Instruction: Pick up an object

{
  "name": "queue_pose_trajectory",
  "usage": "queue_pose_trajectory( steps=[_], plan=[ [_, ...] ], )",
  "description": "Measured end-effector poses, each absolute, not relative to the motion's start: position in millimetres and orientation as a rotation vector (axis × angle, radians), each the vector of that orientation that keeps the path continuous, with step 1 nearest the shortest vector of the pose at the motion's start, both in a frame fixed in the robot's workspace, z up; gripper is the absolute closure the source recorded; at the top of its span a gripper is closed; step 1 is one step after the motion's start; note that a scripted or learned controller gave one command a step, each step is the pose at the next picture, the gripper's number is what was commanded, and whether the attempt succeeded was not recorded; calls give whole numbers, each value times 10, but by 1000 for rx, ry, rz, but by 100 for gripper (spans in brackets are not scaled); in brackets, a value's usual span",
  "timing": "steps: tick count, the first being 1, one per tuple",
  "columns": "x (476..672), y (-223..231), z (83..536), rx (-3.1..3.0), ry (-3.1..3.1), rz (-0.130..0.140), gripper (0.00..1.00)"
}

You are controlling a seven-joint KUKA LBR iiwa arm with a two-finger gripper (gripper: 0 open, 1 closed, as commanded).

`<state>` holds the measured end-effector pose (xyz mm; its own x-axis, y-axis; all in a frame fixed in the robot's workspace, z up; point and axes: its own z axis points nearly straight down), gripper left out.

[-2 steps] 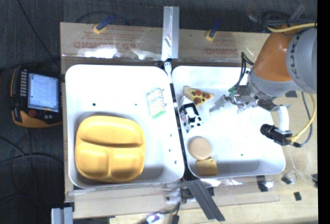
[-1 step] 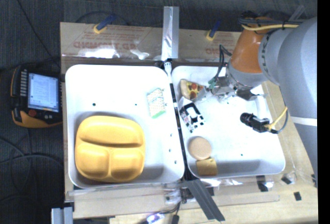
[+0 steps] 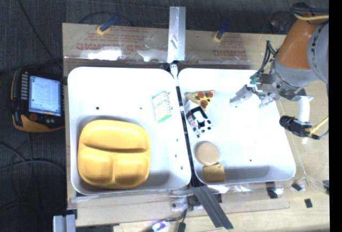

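My gripper (image 3: pixel 251 96) hangs over the upper right part of the right bin (image 3: pixel 267 145), with nothing seen between its fingers. To its left in that bin lie a pizza-slice toy (image 3: pixel 201 97), a small black and white object (image 3: pixel 199 120), a round tan disc (image 3: pixel 207 152) and a tan block (image 3: pixel 214 173) near the front wall. In the left bin (image 3: pixel 107 86) sits a large yellow bread-shaped object (image 3: pixel 113 149) and a small green and white packet (image 3: pixel 161 106).
A metal divider post (image 3: pixel 177 33) stands at the back between the bins. A handheld pendant with a screen (image 3: pixel 38 98) lies left of the bench. The arm's orange band (image 3: pixel 299 46) is at the right edge.
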<state>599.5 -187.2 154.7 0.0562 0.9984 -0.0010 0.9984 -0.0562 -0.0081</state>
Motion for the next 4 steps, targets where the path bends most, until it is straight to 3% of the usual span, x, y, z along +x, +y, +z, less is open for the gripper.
queue_pose_trajectory(
  steps=[1, 2, 3, 4],
  plan=[
    [5389, -1991, 926, -2340, -2095, -3, 0],
    [5870, -2197, 2197, -2580, -1785, 12, 0],
    [5599, -1976, 930, -2297, -2133, 5, 0],
    [5590, -1971, 978, -2292, -2128, 7, 100]
  ],
)
